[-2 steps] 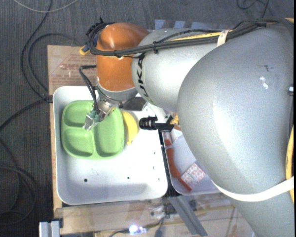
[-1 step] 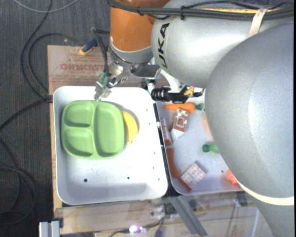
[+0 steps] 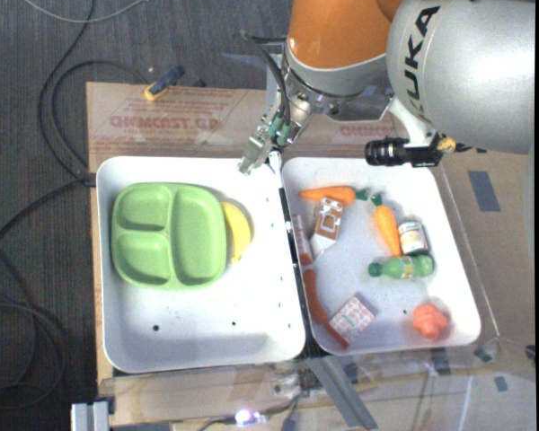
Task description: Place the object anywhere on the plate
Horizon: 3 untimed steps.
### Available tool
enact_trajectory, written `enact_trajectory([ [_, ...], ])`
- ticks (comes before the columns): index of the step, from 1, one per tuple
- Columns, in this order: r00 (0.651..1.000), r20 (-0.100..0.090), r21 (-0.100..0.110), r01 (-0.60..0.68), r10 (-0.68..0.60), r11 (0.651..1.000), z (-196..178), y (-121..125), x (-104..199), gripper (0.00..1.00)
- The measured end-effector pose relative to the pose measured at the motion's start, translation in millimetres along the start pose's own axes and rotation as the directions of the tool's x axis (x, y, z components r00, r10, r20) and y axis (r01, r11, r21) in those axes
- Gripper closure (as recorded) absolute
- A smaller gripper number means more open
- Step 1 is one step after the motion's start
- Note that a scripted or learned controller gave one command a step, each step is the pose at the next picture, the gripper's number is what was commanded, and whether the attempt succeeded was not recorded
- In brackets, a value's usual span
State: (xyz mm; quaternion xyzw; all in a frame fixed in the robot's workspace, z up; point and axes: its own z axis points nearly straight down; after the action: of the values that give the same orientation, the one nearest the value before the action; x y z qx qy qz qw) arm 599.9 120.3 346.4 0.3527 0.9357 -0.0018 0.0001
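**Plate in left bin, gripper up at the divider**

Green plate, three compartments, lies in the left bin, toward its far-left part. A yellow item pokes out from under/behind the plate's right edge, touching it; can't tell what it is. Nothing sits on the plate.

Which obj is the task's own: can't tell. Candidates all in the right bin: carrot near the far wall, 2nd carrot to its right, tilted; small box just below the 1st carrot; jar beside the 2nd carrot; green bottle lying flat under the jar; orange-red lump near the front-right corner; patterned packet near the front; long red piece along the left wall.

Gripper hangs over the far rim where the two bins meet, tip tilted toward the left bin. Fingers look close together, but open vs closed: can't tell. Nothing seen between them.

Arm fills top right. Cardboard under bins, small blue-yellow thing on it.
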Motion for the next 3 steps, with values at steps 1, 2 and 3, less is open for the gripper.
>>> enact_trajectory([
  [1,0.995,0.001,-0.002,0.102,-0.102,0.995,-39,-74,-21,1.0],
  [2,0.999,-0.001,-0.003,0.05,-0.05,0.999,-53,-98,23,1.0],
  [3,0.957,0.004,-0.004,0.289,-0.289,0.957,-88,-161,8,1.0],
])
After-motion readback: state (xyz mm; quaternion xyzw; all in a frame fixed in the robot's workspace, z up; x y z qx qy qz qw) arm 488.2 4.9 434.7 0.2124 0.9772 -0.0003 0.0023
